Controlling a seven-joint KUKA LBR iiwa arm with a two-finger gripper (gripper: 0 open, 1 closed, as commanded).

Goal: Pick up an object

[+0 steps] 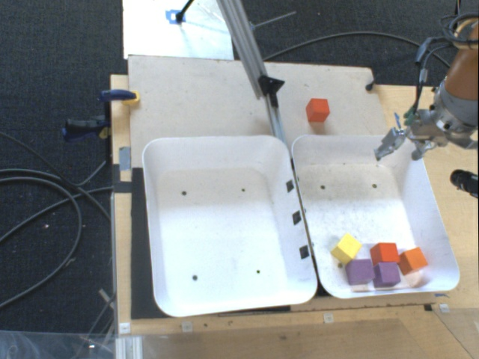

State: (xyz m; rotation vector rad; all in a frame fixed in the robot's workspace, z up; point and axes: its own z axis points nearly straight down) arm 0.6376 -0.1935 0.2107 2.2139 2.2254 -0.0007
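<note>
nearest the camera, in the front corner of the shallow white plastic bin on the right (430, 200), lies a tight cluster of small blocks: a yellow cube (346, 247) tilted on the left, two purple cubes (360, 271) (387, 274) side by side and touching in front, a red-orange cube (385, 252) just behind them, and an orange cube (412, 260) at the right end close to the bin's wall. beside it, the matching shallow white plastic bin on the left (157, 223) sits with its rim touching the right bin's rim along the middle. both bins rest on a pale board counter (194, 96). farther back, the tool (400, 142) hangs over the rear right corner of the right bin, well apart from the cluster; its two thin metal fingers (388, 147) stand slightly spread, with nothing between them. the grey arm with its orange band (464, 73) comes in from the right above it. behind the bins, a lone red-orange cube (318, 110) sits on the counter outside either bin. a slanted grey metal pole (243, 32) runs from the far edge down toward the seam between the bins, and a blue and yellow clamp (120, 96) grips the counter's left edge.
</note>
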